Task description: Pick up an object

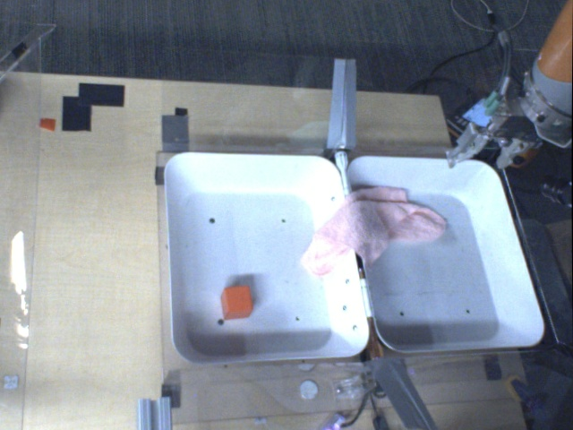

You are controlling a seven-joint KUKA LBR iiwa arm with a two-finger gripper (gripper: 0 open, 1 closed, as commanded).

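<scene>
- The pincer (484, 148) hangs over the far right corner of the right bin (517, 267), just at its far rim, at the end of the arm (557, 70) that reaches in from the right.
- Its two pale fingers (461, 147) point down and stand apart, spread, with nothing between them.
- An orange band shows on the arm above the wrist, at the top right edge of the view.
- A blue-green part sits on the wrist just left of the pincer's body; what it is cannot be told.
- The pink cloth (376, 225) lies crumpled near the pincer but apart from it, draped across the wall shared by the two bins, near the far end of that wall. Most of it rests in the right bin's far left part; a fold spills over into the left bin (179, 240).
- An orange block (237, 302) sits on the left bin's floor near its front left corner, well apart from the cloth and the pincer.
- A grey bar (343, 106) runs back from the gap between the bins toward the tabletop's (89, 267) far edge.
- Black patches (88, 104) and a small orange mark (47, 124) lie near the tabletop's far left corner.
</scene>
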